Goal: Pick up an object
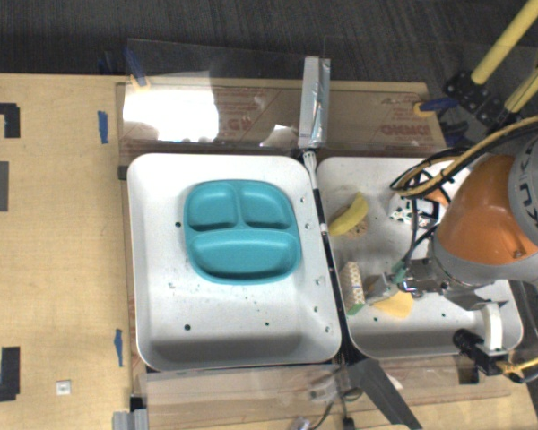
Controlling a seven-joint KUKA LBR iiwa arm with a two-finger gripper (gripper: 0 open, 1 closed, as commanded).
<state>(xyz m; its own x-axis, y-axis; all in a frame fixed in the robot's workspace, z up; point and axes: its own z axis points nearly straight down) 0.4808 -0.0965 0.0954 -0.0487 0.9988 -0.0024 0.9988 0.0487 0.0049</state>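
Observation:
In the right bin [448, 325] lie a yellow banana-shaped piece [350, 214], a pale corn-cob-like piece [352, 286] by the left wall, and a flat yellow piece [394, 306] near the front. A small brownish item [374, 285] sits between the cob and the gripper. My gripper [402, 282] hangs low over the bin's middle, just above and beside the flat yellow piece. The arm's orange band [484, 218] and grey wrist hide the bin's right half.
The left bin [152, 240] holds a teal divided plate [242, 231]. A ridge separates the two bins [327, 258]. Black and yellow cables [430, 182] loop over the right bin's back. A clear panel and cardboard stand behind both bins.

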